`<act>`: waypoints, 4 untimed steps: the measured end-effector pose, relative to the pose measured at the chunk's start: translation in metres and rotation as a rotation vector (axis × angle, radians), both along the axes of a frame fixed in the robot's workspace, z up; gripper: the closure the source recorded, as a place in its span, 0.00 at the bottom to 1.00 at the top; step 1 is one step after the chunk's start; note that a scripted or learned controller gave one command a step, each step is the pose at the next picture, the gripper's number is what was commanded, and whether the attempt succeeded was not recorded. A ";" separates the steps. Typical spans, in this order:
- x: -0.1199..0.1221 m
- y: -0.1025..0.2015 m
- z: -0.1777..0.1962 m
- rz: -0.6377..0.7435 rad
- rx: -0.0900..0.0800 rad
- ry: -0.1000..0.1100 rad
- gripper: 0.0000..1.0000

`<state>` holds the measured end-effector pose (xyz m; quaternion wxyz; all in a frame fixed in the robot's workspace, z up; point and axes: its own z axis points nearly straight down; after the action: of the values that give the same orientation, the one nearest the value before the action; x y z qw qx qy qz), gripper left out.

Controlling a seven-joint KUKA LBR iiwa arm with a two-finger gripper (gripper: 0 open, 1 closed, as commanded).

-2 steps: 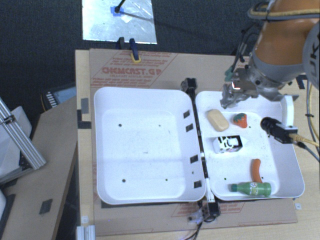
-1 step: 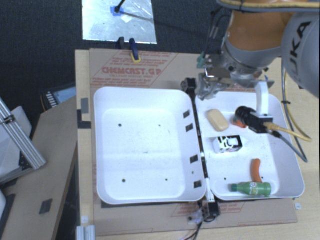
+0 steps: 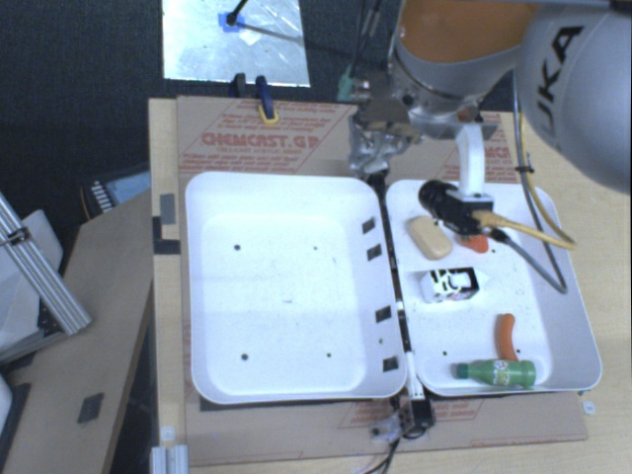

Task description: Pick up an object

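My gripper [image 3: 372, 162] hangs over the far end of the divider between the two white bins, above their back rims. In the right bin [image 3: 558, 299] lie a tan oval piece [image 3: 428, 236], a small red-orange piece [image 3: 478, 246], a black-and-white object [image 3: 452, 283], an orange stick-shaped thing [image 3: 506, 335] and a green bottle [image 3: 497, 370] on its side near the front rim. The tan piece is the closest to the gripper, a little to its front right. I see nothing held in the gripper.
The left bin [image 3: 286, 284] shows bare white floor. Behind the bins lies brown printed cardboard [image 3: 259, 138] with a blue-and-yellow clamp [image 3: 265, 100] and a shiny metal sheet [image 3: 235, 26]. An aluminium rail [image 3: 39, 275] slants at the far left.
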<state>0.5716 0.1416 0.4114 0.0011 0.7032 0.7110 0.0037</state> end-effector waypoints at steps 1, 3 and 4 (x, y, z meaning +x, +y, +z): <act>0.051 0.018 0.124 -0.003 0.000 -0.012 1.00; 0.096 0.095 0.105 -0.003 -0.002 0.006 1.00; 0.021 0.093 0.025 -0.003 -0.006 0.017 1.00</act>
<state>0.5926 0.2349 0.4362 -0.0029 0.7044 0.7098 -0.0042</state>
